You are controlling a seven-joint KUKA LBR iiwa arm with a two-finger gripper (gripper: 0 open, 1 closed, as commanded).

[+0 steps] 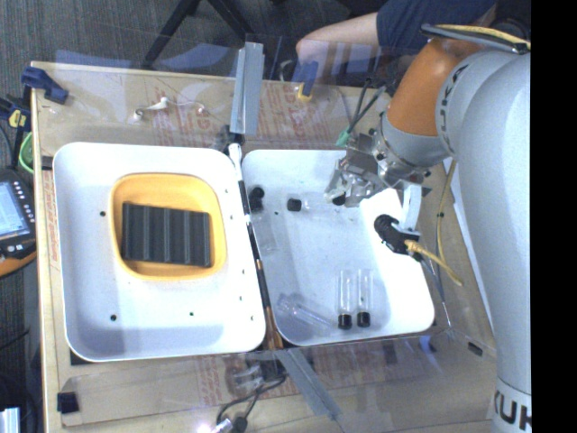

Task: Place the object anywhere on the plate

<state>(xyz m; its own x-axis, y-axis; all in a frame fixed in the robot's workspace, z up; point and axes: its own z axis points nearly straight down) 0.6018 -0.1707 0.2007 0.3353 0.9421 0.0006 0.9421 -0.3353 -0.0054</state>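
A yellow plate [168, 186] lies in the left bin [86, 269]. A dark grey ridged block [167, 234] rests flat on the plate's middle. My gripper [346, 190] hangs over the upper part of the right bin [401, 309], well to the right of the plate. Two clear vials with black caps [353, 299] lie side by side at the right bin's front. A third clear vial [301, 314] lies tilted near the front left corner. A small black cube [294, 205] sits just left of the gripper.
A small black piece [255, 194] lies by the right bin's left wall. A metal bar [245, 84] stands behind the gap between the bins. A seated person [397, 21] is behind the bench. A handheld screen [13, 216] sits at the left edge.
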